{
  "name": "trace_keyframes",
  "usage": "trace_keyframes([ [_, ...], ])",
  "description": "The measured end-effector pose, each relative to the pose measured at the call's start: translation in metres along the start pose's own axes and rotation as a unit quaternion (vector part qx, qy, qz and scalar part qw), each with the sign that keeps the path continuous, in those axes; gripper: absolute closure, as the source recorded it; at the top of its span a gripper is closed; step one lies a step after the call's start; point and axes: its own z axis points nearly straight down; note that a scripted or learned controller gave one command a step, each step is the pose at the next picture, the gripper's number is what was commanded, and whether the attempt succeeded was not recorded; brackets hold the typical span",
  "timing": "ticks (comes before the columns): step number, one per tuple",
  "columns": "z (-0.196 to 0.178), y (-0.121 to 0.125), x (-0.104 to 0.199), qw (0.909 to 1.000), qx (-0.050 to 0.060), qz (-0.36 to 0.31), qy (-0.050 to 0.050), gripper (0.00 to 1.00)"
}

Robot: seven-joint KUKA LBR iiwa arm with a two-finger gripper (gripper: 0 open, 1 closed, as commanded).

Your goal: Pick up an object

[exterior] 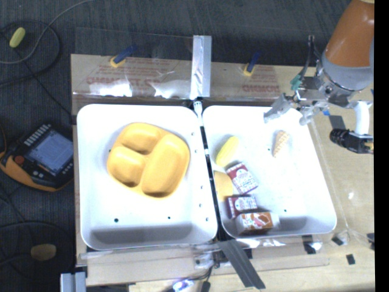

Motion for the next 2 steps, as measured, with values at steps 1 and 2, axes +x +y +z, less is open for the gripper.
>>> trace_keyframes([
  [1, 0.158, -0.005, 0.041, 0.9999, -0.005, -0.009, 0.0, 0.0],
  [2, 0.176, 0.009, 0.048, 0.9997, -0.024, -0.003, 0.001, 0.0],
])
